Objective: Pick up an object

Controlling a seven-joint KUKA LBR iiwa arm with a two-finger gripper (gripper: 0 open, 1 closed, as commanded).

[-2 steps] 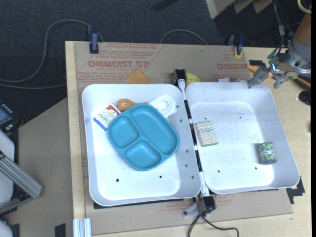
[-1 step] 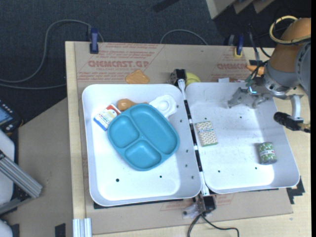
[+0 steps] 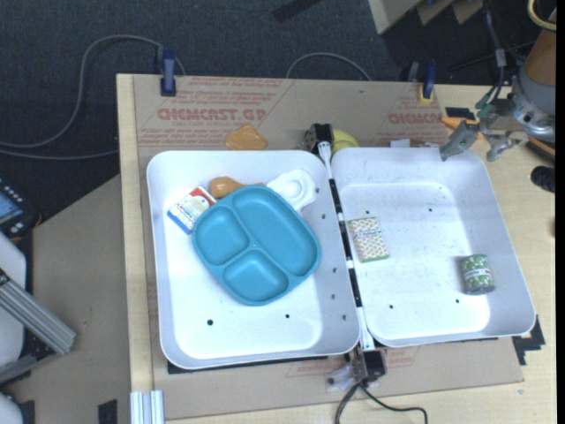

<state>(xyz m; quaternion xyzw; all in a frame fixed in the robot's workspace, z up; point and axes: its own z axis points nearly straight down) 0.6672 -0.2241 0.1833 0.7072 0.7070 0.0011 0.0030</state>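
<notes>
My gripper (image 3: 475,143) hangs over the back right rim of the right bin (image 3: 415,193), its two fingers spread open with nothing between them. In that bin a patterned flat packet (image 3: 367,238) lies near the left wall. A small green can (image 3: 478,274) rests at the right side, well in front of the gripper. The left bin (image 3: 177,307) holds a blue divided plate (image 3: 256,246), a small white and red box (image 3: 191,208), an orange piece (image 3: 224,186) and a white cup (image 3: 293,186).
Behind the bins on the board lie an orange item (image 3: 244,137) and a yellow-green item (image 3: 343,140). Blue clamps (image 3: 167,71) grip the board's back edge. Cables run behind the bench and at the front.
</notes>
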